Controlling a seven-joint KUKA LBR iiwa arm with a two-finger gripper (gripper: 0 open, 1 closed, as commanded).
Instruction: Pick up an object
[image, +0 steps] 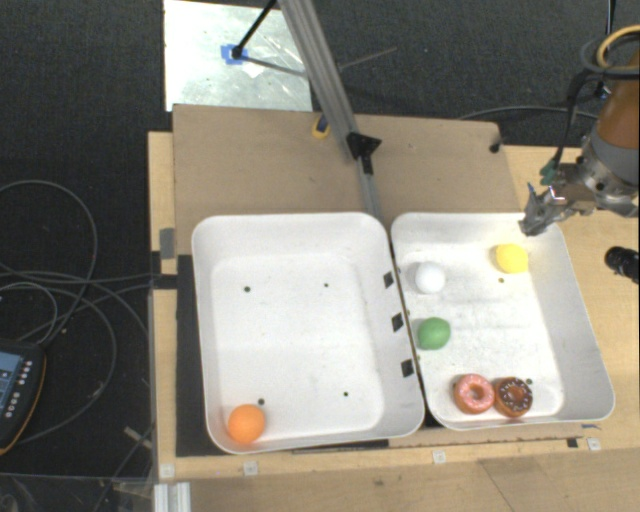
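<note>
My gripper (534, 222) hangs at the far right corner of the right bin (590, 330), just above and to the right of a yellow ball (511, 258). Nothing shows between its dark fingers. In the same bin lie a white ball (429, 278), a green ball (433, 333), a pink-frosted doughnut (473, 393) and a chocolate doughnut (514, 397). An orange ball (245, 423) rests in the near left corner of the left bin (290, 235).
A grey pole (330, 80) slants across the cardboard behind the bins. Cables and a handheld pendant (15, 385) lie on the dark floor at the left. Black clips (397, 322) sit along the seam between the bins.
</note>
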